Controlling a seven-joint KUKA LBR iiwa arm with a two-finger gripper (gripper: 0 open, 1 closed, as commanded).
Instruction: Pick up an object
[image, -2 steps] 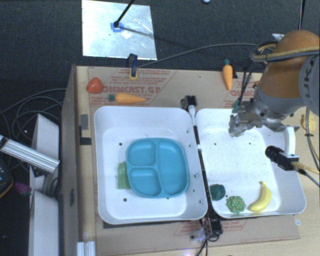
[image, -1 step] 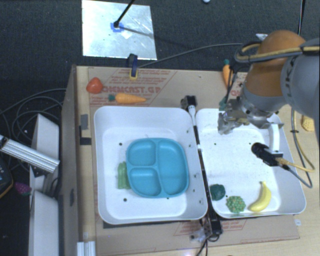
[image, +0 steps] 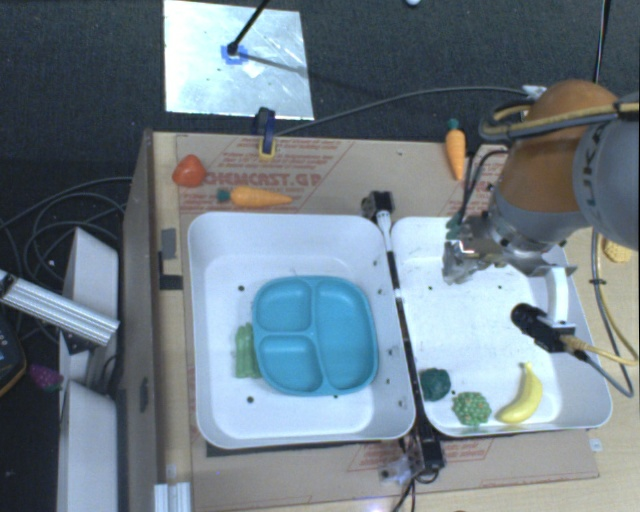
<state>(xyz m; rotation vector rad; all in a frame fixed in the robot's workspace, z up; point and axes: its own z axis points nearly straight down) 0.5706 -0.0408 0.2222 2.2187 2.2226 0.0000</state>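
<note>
The gripper (image: 462, 262) hung low over the far left part of the right bin (image: 590, 412), above bare white floor near the divider between the two bins. Nothing could be seen in its grasp, and whether it was spread or pressed together could not be told from this slanted overhead view.

The likely things to pick lay well apart from it, in a row along the near edge of that bin: a dark green lump (image: 435, 383) by the divider, a knobbly light green piece resembling broccoli (image: 471, 407) just beside it, and a yellow banana (image: 523, 395) to the right. All three rested on the bin floor.

The left bin (image: 225, 250) held a blue divided plate (image: 315, 335) with a pale green strip (image: 244, 352) against its left rim. Outside the bins, on the brown board, lay a carrot (image: 260, 198), a second carrot (image: 455, 150) and a round orange-red item (image: 188, 172).

By my reading the task had barely begun: no object was lifted or gripped. The gripper would have to travel to one of the pieces, descend, close on it and raise it clear of the bin
</note>
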